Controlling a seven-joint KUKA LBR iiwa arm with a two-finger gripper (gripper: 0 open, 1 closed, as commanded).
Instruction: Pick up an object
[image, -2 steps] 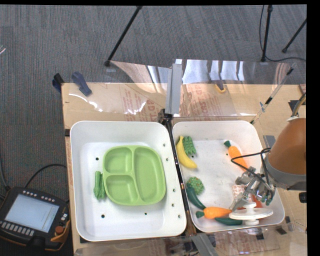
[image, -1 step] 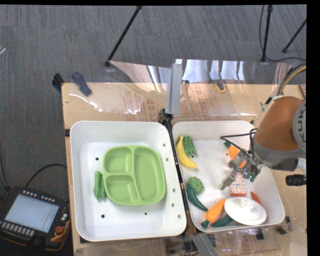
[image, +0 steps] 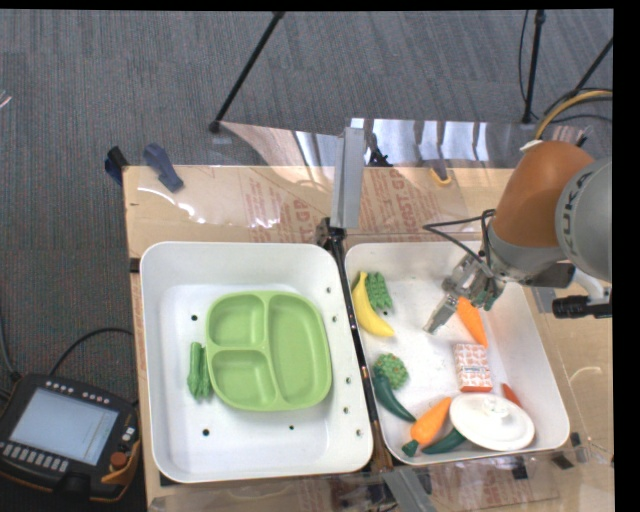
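Camera view, from above: we see the bench carrying two white bins side by side, with the grey arm reaching in from the right. Our left bin holds a green divided tray with a small green pod just beside it. Our right bin is the crowded one: a white lid at the near edge, a banana touching a green ridged piece by the inner wall, a red-and-white carton, broccoli above a dark green pepper, and a second carrot near the lid. The end effector hangs low in the right bin's far half, its fingers parted a little, and we see nothing gripped between them. The likeliest target, an orange carrot, lies just beside the fingers, tilted toward the carton. We judge the risk plain: the carrot's tapered, smooth body could slip from a closing grip, or the fingers could close beside it and come up bare, since it lies off to one side rather than between them
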